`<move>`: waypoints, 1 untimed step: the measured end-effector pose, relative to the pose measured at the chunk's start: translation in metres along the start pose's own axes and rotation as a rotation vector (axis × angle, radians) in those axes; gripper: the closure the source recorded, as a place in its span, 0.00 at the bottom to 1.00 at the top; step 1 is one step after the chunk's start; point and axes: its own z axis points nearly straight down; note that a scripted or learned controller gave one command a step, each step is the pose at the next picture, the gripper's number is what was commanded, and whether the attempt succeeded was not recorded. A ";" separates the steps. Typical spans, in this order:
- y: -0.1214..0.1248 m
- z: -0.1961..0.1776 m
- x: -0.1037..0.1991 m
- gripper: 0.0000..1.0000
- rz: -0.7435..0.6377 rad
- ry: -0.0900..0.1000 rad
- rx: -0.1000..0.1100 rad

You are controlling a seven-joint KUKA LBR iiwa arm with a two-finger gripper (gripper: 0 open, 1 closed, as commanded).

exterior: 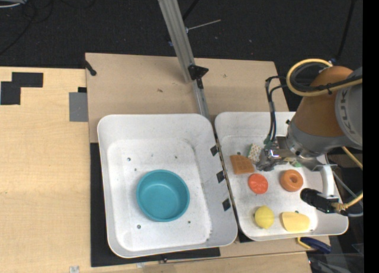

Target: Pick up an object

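Note:
My gripper (267, 159) hangs low over the middle of the right bin (237, 125), reaching in from the right. Just left of it lies a flat brown square piece (241, 164), and a small speckled pale thing (255, 150) sits right beside the gripper. Below the gripper rests a red round object (258, 183), with an orange ring (291, 180) to its right. A yellow ball-like fruit (264, 217) and a pale yellow wedge (295, 221) lie near the front rim. Nothing shows as held.
The left bin (118, 135) holds a teal bowl (163, 195) near its centre. A slanted aluminium bar (177, 32) rises behind the bins, ending at the divide between them. Black clips (220, 176) line the seam between the bins.

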 end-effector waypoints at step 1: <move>-0.003 -0.048 -0.009 1.00 0.001 0.000 0.000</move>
